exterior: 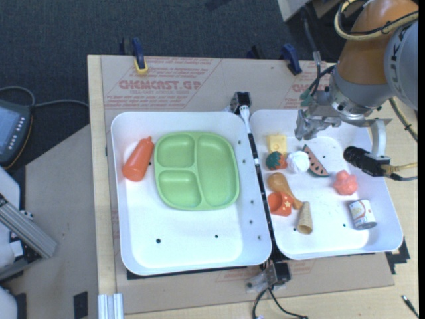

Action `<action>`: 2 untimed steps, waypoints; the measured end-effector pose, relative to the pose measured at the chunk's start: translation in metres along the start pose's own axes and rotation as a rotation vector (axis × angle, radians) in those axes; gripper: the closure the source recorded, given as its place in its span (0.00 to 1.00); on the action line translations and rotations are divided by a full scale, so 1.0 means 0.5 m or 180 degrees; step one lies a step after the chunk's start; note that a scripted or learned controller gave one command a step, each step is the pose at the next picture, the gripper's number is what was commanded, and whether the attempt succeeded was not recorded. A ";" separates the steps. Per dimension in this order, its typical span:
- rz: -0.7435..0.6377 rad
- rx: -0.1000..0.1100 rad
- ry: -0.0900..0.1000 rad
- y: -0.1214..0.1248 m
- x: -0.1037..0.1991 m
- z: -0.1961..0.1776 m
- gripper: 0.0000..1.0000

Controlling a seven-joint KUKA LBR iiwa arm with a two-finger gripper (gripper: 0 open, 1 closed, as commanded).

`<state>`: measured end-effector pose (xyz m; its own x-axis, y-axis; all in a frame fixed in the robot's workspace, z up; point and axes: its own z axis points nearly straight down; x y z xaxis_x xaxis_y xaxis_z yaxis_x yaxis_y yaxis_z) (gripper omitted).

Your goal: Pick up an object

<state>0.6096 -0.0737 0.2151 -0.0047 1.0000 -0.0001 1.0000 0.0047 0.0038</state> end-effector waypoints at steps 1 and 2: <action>-0.0001 -0.0004 0.0001 0.069 0.085 0.007 1.00; 0.0006 -0.0005 0.0000 0.088 0.112 -0.041 1.00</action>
<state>0.6533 -0.0174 0.2359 -0.0027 1.0000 0.0000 1.0000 0.0027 0.0055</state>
